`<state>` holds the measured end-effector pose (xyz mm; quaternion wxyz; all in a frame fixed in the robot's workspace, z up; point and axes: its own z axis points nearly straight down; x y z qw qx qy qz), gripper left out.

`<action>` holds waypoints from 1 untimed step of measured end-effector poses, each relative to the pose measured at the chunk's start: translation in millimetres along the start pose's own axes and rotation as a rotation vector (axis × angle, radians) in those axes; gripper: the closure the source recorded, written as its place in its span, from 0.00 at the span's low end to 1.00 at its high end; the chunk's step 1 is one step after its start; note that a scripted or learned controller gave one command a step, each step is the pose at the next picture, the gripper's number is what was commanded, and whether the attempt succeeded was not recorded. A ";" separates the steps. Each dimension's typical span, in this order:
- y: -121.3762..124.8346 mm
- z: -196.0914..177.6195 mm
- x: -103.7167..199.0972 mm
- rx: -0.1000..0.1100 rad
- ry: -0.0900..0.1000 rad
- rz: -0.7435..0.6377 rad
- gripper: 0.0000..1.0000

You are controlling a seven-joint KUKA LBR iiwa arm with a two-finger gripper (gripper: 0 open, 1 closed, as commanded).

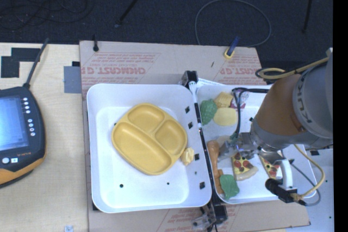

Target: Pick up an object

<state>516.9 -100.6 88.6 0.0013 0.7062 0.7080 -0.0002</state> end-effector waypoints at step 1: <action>-41.5 -0.1 3.0 0.000 0.003 0.005 0.00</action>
